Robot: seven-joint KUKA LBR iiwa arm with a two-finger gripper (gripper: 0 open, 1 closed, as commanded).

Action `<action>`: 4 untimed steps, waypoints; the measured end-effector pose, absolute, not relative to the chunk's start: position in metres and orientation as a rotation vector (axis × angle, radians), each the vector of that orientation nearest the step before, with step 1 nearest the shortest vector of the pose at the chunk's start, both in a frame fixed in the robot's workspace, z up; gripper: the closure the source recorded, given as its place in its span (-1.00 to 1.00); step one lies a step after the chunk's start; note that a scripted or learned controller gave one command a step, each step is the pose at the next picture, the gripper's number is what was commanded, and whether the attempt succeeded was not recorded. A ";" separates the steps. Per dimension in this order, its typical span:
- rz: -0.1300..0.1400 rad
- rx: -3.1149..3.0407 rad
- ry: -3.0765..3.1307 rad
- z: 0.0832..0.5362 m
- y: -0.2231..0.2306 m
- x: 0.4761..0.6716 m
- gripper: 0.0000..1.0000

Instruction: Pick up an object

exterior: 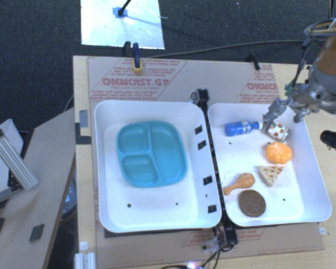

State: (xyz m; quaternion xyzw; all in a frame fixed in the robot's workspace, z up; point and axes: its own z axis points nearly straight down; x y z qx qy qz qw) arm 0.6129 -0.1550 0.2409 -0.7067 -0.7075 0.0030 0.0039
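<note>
Camera view: the end effector is seen above the right bin with fingers apart, clamped on nothing. Beside it, the blue bottle is laid flat, long axis left-right, white cap pointing right.

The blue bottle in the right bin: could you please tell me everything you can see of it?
The blue bottle is small, looks like plastic, and has a blue body with a white cap end. It lies on its side in the far part of the right bin, cap pointing toward the gripper, which hovers just beyond that end. It rests on the bin floor, apart from the other toys.
</note>
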 end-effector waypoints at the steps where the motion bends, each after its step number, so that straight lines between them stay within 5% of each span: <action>1: -0.001 -2.219 -2.226 0.248 -0.155 0.615 -1.00; 4: 0.000 -2.220 -2.222 0.083 -0.158 0.606 -1.00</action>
